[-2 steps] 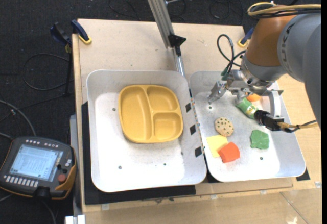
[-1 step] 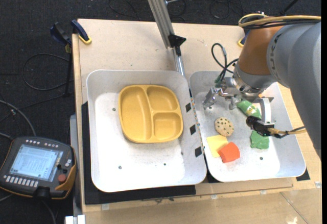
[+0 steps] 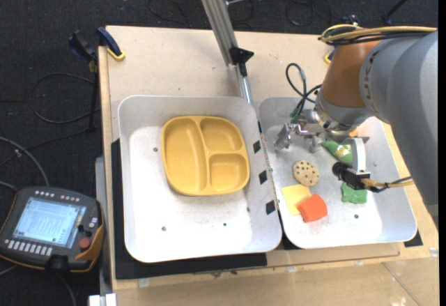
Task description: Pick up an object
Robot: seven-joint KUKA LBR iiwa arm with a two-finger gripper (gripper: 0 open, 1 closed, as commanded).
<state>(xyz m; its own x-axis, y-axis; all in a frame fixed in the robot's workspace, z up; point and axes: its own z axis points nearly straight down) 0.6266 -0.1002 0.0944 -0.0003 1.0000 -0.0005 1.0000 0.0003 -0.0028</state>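
A: Cookie (image 3: 305,172) is lying flat in the right bin (image 3: 390,228), just below the gripper (image 3: 296,134); being round, it is showing no long axis.

B: Fingers?

A: Cannot tell. Beside it are sitting a yellow block (image 3: 293,194), an orange block (image 3: 313,208) and 1 green piece (image 3: 353,194). The left bin (image 3: 139,228) is holding a yellow divided plate (image 3: 205,155).

Gripper (image 3: 301,132) over right bin (image 3: 390,221), above cookie (image 3: 305,172).

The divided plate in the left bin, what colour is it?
The divided plastic plate is yellow all over, seen best in the camera view from above.
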